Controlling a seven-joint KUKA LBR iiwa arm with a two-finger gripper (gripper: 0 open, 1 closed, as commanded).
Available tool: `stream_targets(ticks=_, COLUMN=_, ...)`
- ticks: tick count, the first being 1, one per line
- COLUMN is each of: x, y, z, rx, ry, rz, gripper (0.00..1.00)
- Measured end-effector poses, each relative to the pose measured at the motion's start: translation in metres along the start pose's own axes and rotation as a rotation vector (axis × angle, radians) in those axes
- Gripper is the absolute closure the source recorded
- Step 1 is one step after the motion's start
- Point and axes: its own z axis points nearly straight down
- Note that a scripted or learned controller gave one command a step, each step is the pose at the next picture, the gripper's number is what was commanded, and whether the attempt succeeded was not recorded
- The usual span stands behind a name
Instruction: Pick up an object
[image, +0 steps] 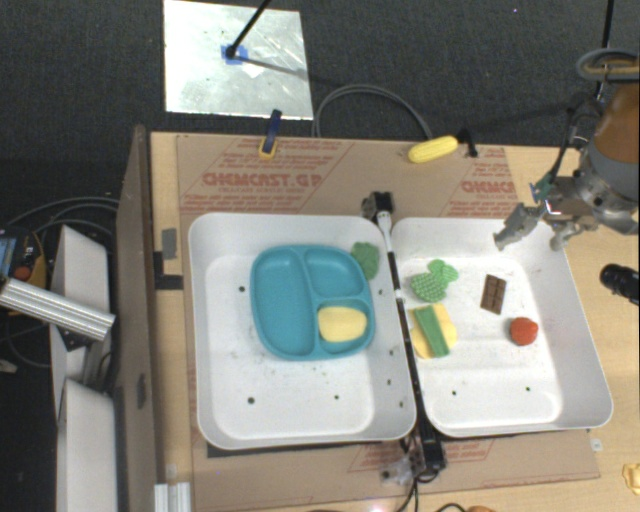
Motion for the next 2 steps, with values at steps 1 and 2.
stream_targets(ticks=1, x=-0.002, y=-0.025, z=0.092, rx=0.007, ry=0.002, rz=0.003, gripper=0.0)
stream_targets(ticks=2, x=0.037, y=-0.049, z=0.183, rx=0.008, ry=0.004, rz=-0.001, gripper=0.0)
